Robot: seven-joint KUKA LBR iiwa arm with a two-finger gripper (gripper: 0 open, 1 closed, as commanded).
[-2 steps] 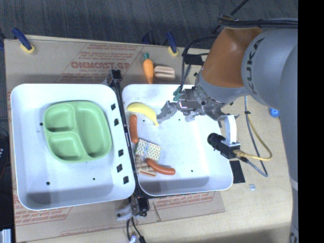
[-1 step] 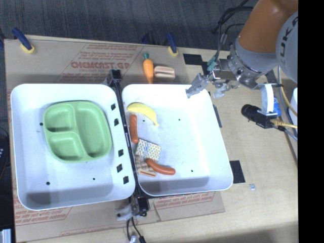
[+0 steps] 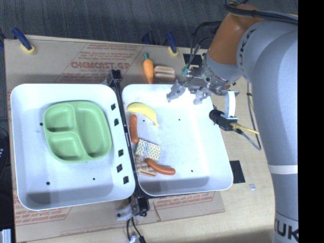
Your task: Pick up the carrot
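The gripper (image 3: 186, 94) hung over the far edge of the right bin (image 3: 212, 151), its 2 fingers spread apart with nothing between them. The carrot (image 3: 148, 70) lay off to its left, outside the bins, on the cardboard (image 3: 91, 59) beside what looked like a bread roll (image 3: 164, 73). The gripper probably sat high and open so it could drop around the carrot.

the big grey arm (image 3: 273, 85) comes in from three o'clock. its orange band (image 3: 228, 34) sits at about one o'clock. the gripper (image 3: 186, 94) hangs just under it, pointing toward nine o'clock, with its two fingers (image 3: 174, 93) spread apart and holding nothing.
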